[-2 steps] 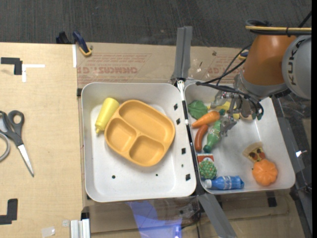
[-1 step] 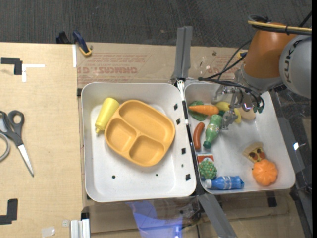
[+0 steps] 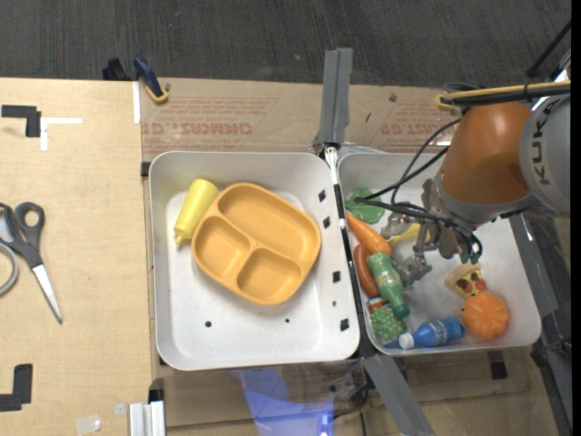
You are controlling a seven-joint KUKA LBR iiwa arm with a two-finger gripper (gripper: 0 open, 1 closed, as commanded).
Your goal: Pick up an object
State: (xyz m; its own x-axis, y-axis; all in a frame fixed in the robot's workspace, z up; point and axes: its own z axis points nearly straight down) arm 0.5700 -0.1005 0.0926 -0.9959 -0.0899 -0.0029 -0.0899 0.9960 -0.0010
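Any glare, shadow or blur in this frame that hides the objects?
Camera view: even lighting, soft shadow under the yellow tray; mild sheen on the left bin; the gripper area is cluttered and slightly soft, so its fingers are hard to read.

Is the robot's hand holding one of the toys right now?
I can't tell. The hand hangs low over the right bin, near the green bottle, but nothing clearly shows between its tips.

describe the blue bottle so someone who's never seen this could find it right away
Start at the right white bin, the one crowded with toy food under the arm. Look along its near edge, at the bottom of the view: the blue bottle lies on its side there, between a green block and an orange pumpkin. It is the one blue item in that bin.
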